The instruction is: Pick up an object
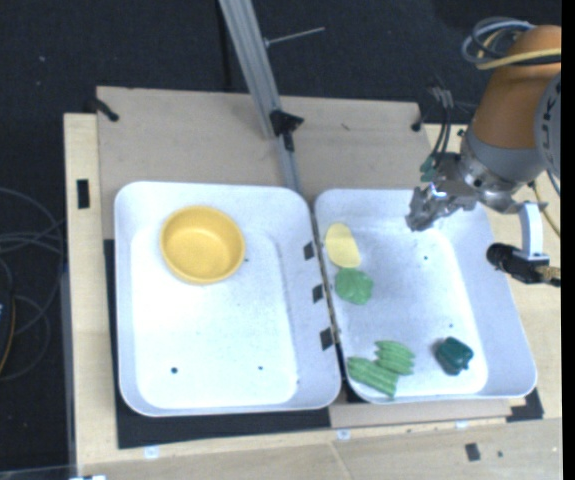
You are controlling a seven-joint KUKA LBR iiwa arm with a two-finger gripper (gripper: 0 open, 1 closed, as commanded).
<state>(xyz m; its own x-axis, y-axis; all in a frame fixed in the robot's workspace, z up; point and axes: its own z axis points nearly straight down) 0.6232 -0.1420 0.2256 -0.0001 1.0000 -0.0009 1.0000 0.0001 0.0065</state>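
Two bins on the counter (pixel 387 133); landmark is the right bin (pixel 487 303). Arm (pixel 515 108) enters over its far right corner, and the jaws (pixel 425 215) hang above the bin's far edge, nothing visible between them; too small and dark to tell whether they stand wide or narrow. Candidates all lie in the right bin: a yellow piece (pixel 342 245) at its left wall, a round green piece (pixel 354 287) just nearer the camera and touching or almost touching it, a ridged green pair (pixel 382 365) at the near left corner, a dark teal piece (pixel 454 355) near the near right corner, well apart from the rest. Yellow bowl (pixel 203 244) sits in the left bin (pixel 217 368), beyond the divider. Judgement: step is approach, no target committed yet. Teal piece looks the cleanest pick, isolated with room on all sides. Yellow piece is closer to the jaws but hugs the wall, so a finger could hit the rim. Come down vertically, centred, and close only once low enough.
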